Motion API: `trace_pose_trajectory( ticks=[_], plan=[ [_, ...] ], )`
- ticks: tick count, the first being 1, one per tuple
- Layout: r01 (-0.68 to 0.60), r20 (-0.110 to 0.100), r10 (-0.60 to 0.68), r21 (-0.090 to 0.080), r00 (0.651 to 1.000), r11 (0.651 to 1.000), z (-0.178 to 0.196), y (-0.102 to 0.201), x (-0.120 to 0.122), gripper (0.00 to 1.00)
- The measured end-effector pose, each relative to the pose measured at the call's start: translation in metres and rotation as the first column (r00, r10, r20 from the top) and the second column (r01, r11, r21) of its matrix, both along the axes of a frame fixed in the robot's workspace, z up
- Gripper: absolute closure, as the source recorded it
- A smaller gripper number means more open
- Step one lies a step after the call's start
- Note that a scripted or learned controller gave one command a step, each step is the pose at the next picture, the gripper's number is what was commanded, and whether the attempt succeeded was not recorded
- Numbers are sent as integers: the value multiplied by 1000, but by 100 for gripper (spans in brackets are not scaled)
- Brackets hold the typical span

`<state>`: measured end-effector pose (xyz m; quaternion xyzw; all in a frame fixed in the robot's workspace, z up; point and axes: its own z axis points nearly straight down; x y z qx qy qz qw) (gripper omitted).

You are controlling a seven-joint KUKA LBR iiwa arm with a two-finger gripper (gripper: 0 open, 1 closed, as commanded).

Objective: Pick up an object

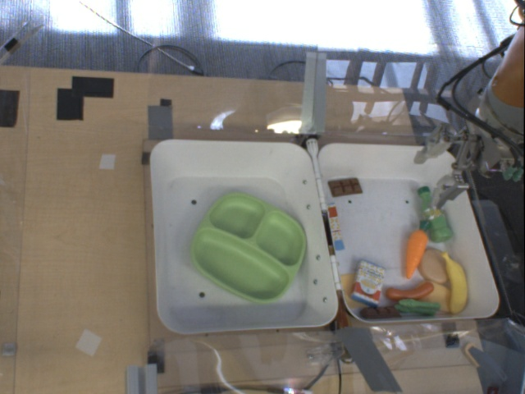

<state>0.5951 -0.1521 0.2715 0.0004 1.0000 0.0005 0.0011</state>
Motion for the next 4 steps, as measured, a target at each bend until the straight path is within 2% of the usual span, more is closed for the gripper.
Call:
trace_pose_trajectory(
  ticks=[1,2,3,4],
  plan=[
    [-169,-9,169,5,986,986,-140,-33,11,0],
    [-56,11,56,-3,998,998,-182,-17,-17,0],
    [-62,23,62,-5,998,998,-170,-16,-12,100],
    [-239,21,239,-11,971,971,-180,-11,-56,100]
  ],
)
